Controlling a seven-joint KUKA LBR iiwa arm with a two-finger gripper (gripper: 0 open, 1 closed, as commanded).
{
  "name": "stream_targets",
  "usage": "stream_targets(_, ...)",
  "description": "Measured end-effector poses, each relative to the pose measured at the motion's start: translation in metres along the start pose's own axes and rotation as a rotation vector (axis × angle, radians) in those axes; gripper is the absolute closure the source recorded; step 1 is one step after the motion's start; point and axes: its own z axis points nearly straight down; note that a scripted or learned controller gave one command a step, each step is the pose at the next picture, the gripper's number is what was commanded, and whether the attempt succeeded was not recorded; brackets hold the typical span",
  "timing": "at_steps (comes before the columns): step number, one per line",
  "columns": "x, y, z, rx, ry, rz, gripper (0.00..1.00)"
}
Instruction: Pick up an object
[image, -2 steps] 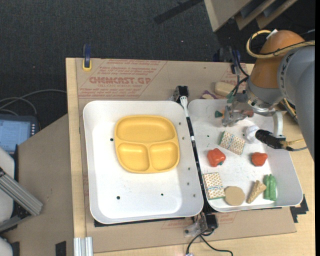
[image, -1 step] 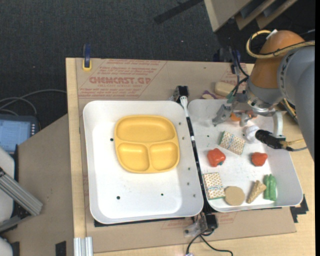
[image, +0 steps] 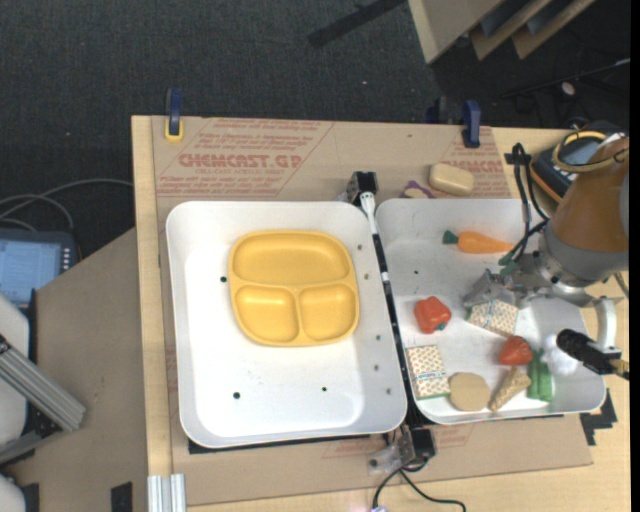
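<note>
Even, diffuse overhead light; both white bins (image: 200, 300) read bright, near washed out at centre frame, with soft glare on the yellow divided tray (image: 295, 285). Shadows short and soft, mostly under the bin rims. Dark carpet across the top of the frame is underexposed; overall focus slightly soft, with small items grainy.

Toy food litters the right bin (image: 420, 225): carrot (image: 478, 241) (lying flat), red pepper (image: 432, 314), cookie (image: 467, 391), patterned cracker (image: 427, 370).
</note>
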Motion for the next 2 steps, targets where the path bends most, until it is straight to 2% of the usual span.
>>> stream_targets(1, -0.0063, 0.0012, -0.0101, -0.004, -0.017, 0.003, 1.00)
stream_targets(2, -0.0062, 0.0010, -0.0095, -0.004, -0.016, 0.003, 0.00)
